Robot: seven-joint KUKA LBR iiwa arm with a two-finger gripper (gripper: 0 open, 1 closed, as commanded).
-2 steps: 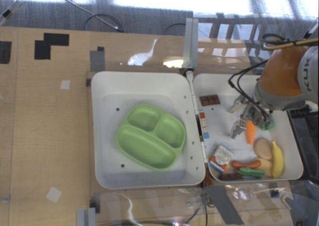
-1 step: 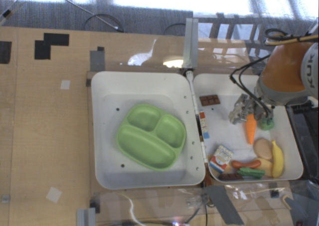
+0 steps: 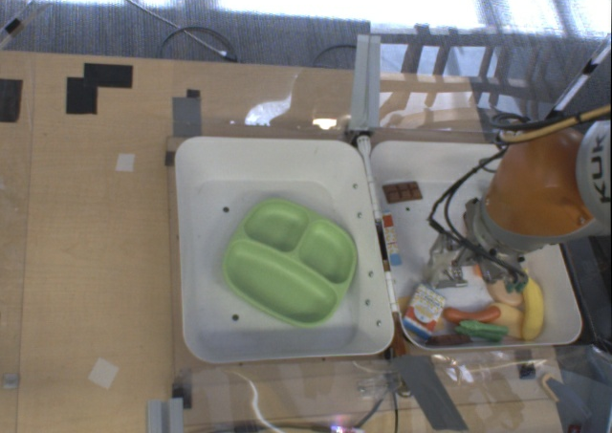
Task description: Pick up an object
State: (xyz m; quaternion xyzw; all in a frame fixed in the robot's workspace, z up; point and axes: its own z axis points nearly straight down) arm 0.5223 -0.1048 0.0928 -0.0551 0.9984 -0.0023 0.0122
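My gripper [image 3: 448,267] hangs low inside the right bin [image 3: 421,165], under the orange wrist band [image 3: 535,187]. It is just above and behind a small juice carton [image 3: 426,307]. At the bin's front lie a red sausage [image 3: 473,313], a green pod [image 3: 483,330] and a yellow banana [image 3: 533,309]. A beige item [image 3: 507,298] is partly hidden beneath the wrist. A brown chocolate bar [image 3: 402,192] lies apart near the bin's back left. I see nothing gripped.
The left bin [image 3: 201,230] holds a green divided plate [image 3: 290,259]. A grey divider post [image 3: 363,87] stands behind the two bins. Black cables [image 3: 459,202] loop from the wrist over the right bin. Wooden bench [image 3: 86,259] spreads to the left.
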